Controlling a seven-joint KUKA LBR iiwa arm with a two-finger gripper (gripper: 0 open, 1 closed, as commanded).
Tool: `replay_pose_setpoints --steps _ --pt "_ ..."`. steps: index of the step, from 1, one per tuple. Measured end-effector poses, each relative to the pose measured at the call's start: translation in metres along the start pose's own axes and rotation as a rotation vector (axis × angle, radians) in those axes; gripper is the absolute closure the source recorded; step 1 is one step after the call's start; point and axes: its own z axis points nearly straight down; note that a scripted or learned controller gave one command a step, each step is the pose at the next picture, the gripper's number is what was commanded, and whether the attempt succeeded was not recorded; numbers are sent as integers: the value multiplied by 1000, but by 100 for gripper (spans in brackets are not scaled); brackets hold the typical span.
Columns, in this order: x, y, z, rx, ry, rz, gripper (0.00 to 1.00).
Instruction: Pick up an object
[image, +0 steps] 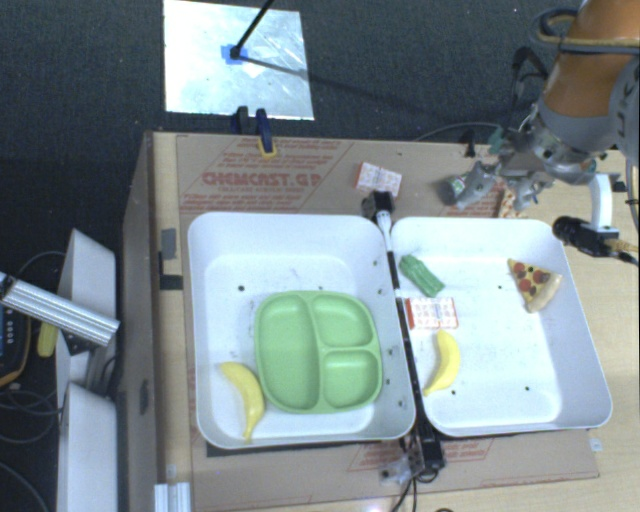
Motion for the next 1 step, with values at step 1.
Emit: replay_pose_setpoints --steps 1 --pt "-22 -61 83 4 -1 2 0"
